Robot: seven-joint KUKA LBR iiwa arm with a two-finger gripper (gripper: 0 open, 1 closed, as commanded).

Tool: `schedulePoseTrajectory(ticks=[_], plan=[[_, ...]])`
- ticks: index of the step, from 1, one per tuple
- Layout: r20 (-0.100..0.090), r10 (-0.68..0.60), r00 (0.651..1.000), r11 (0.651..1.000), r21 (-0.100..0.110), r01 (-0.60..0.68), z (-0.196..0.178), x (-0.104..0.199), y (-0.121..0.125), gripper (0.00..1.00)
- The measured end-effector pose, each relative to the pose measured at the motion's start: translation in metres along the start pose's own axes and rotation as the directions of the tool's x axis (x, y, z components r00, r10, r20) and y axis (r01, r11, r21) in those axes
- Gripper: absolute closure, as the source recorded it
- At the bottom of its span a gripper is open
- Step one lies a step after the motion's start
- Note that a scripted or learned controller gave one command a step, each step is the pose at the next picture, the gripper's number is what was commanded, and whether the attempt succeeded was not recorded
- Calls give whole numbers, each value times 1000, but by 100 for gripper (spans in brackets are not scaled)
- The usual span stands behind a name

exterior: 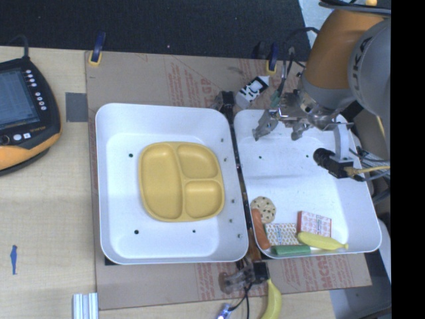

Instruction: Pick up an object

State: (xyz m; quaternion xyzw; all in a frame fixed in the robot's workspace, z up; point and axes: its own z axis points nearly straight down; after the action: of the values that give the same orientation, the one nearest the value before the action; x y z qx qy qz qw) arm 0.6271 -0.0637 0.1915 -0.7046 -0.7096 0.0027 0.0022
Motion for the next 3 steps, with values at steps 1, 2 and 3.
schedulePoseTrajectory(ticks=[1, 2, 3], plan=[[0, 3, 1000, 1000, -2, -3, 1, 24, -85, 0], [1, -1, 1000, 1000, -2, 1, 0, 134, -18, 0], [2, 1, 1000, 1000, -2, -1, 1, 108, -84, 0]])
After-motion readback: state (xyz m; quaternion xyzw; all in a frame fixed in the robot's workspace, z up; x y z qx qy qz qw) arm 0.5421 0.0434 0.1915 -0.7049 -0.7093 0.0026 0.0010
